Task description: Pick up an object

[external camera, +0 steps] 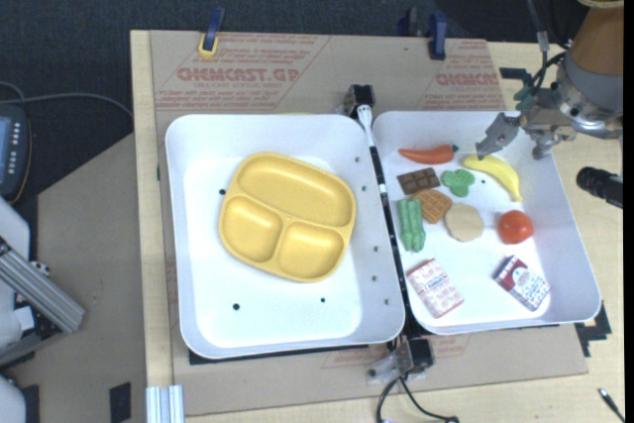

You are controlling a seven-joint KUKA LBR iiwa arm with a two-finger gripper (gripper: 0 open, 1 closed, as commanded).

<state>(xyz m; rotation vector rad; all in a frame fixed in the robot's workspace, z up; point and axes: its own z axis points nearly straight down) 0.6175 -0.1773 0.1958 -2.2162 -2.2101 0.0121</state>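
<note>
The grey two-finger tool (513,136), jaws spread and empty, hangs just above the curved yellow plastic banana (498,174), whose long axis runs diagonally down-right.

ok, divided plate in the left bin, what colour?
Yellow, plain; the divided plate shows best in the camera view.

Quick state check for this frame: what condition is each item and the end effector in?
yellow divided plate: upright in left bin, compartments bare
banana: lying flat in right bin
tomato: resting, untouched
chili pepper: lying flat
end effector: above banana, holding nothing
</note>
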